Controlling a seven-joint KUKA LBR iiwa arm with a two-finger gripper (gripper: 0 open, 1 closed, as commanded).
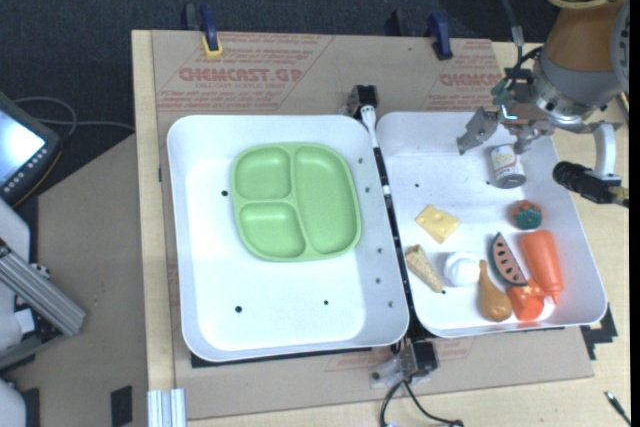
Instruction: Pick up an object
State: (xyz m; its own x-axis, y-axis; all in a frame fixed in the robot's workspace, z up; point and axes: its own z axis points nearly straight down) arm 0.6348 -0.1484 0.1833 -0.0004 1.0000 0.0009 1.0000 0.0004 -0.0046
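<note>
My gripper (498, 137) hovers over the far part of the right bin (570, 310), open, with its two fingers spread wide and nothing between them. A small silver can (507, 167) lies just in front of the fingertips, apart from them. Nearer in the same bin lie a yellow cheese wedge (437, 222), a red-and-green fruit (525, 213), a watermelon slice (507, 260), an orange carrot (543, 258), a brown drumstick (490, 295), a white round piece (462, 268) and a tan wedge (423, 267).
The left bin (200, 285) holds a green divided plate (297, 200). The bins meet along a ridge (385, 205) in the middle. The arm's orange band (590, 5) rises at the top right. A black cylinder (580, 179) juts in at the right bin's edge.
</note>
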